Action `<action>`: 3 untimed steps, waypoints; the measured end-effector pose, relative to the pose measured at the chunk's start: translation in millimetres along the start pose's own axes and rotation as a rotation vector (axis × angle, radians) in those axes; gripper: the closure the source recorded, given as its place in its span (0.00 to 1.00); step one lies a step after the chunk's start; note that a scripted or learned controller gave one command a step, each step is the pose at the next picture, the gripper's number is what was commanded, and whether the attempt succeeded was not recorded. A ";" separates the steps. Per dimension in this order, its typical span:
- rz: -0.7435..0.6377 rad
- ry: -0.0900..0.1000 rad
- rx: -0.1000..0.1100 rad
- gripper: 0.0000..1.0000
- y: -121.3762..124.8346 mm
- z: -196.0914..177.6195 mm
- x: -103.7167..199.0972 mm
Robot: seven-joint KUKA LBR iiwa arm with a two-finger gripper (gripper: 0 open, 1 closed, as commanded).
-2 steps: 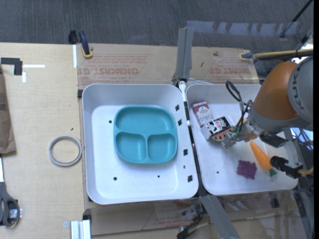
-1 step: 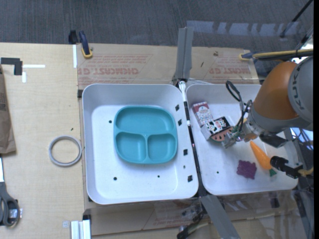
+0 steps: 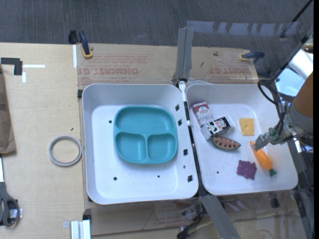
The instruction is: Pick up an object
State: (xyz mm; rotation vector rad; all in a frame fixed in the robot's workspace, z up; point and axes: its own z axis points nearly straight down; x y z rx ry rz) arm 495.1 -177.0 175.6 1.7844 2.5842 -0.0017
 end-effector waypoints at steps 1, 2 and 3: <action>0.088 0.000 0.000 0.00 3.2 -81.2 20.0; 0.616 0.000 0.003 0.00 21.9 -45.7 -43.6; 0.431 -0.001 0.001 0.00 86.4 -101.9 -70.1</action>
